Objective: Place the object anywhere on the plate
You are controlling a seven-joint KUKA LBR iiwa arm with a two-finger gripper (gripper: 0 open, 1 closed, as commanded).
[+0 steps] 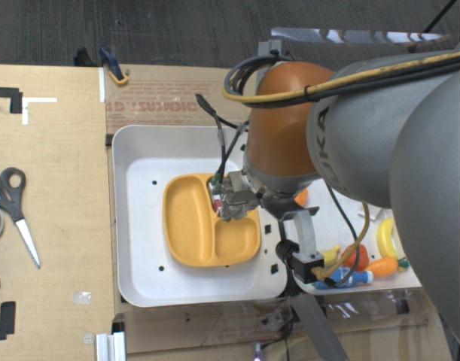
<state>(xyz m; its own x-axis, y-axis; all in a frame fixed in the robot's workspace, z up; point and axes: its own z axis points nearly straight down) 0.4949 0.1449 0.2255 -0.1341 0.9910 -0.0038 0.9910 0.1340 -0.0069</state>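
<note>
Hovering over the plate's (202, 220) right edge in the left bin (132, 224), my gripper (226, 201); I can't tell its grip.

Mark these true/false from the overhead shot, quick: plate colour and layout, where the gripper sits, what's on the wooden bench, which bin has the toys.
1. The plate is yellow with divided compartments. True.
2. The plate lies in the right bin. False: it lies in the left bin.
3. The gripper is over the plate's right edge, near the divider. True.
4. A hammer lies on the wooden bench left of the bins. False: scissors lie there.
5. Small coloured toys, among them an orange carrot shape, sit in the right bin. True.
6. The plate is stacked with toys. False: its visible compartments hold nothing.
</note>
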